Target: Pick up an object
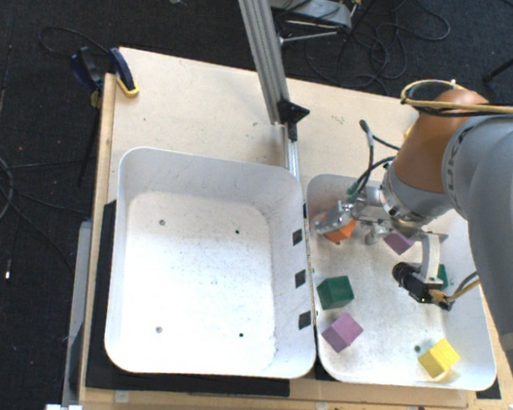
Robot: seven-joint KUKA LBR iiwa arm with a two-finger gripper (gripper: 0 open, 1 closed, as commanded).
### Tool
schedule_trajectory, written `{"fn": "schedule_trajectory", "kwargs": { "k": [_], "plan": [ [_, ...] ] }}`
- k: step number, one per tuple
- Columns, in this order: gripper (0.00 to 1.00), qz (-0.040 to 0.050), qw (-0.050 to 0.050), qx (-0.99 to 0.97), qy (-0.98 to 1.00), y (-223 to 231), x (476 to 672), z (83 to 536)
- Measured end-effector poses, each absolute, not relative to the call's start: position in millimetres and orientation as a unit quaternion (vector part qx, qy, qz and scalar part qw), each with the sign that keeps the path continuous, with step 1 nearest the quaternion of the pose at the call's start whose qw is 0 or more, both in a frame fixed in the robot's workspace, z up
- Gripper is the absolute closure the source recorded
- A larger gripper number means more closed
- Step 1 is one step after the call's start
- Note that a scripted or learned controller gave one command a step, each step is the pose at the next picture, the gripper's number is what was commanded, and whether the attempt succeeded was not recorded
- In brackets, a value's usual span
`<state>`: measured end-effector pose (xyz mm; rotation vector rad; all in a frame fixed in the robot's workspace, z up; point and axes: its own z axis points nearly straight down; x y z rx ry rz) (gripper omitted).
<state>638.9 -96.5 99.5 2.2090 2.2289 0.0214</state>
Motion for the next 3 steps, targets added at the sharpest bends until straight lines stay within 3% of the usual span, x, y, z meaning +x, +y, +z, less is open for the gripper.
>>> {"fn": "schedule_trajectory", "kwargs": {
  "k": [1,2,3],
  "plan": [
    [1.0,0.0078,0.009,0.704,0.71,-100,640.8,114],
    [1.0,0.0035,0.003,0.704,0.71,-42,661.1,201],
    [1.0,-0.001,-0.003,0.704,0.71,26,603.1,195]
  ]
}}
